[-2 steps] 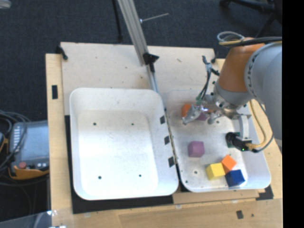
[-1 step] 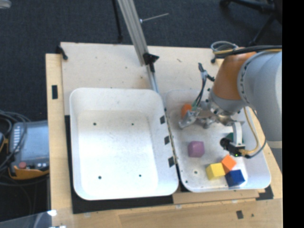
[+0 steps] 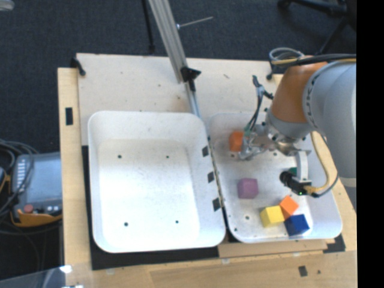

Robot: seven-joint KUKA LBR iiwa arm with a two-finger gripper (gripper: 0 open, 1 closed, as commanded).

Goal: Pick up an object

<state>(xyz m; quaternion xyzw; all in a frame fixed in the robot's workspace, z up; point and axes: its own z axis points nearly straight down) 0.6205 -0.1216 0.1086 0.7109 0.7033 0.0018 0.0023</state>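
Camera view from above has the gripper low in the right bin, near that bin's far end, hanging from the grey arm with its orange band. Whether its fingers are apart or closed cannot be told; they are too small and dark against the bin floor. Just to the side of the gripper, away from the arm, sits an orange block, close against it, though no grip on it can be made out. Nearer the camera from the gripper lies a purple block, apart from it. Further out toward the bin's near corner, a yellow block, a second orange block and a blue block cluster together. Beyond the gripper, away from the arm, lies the left bin.
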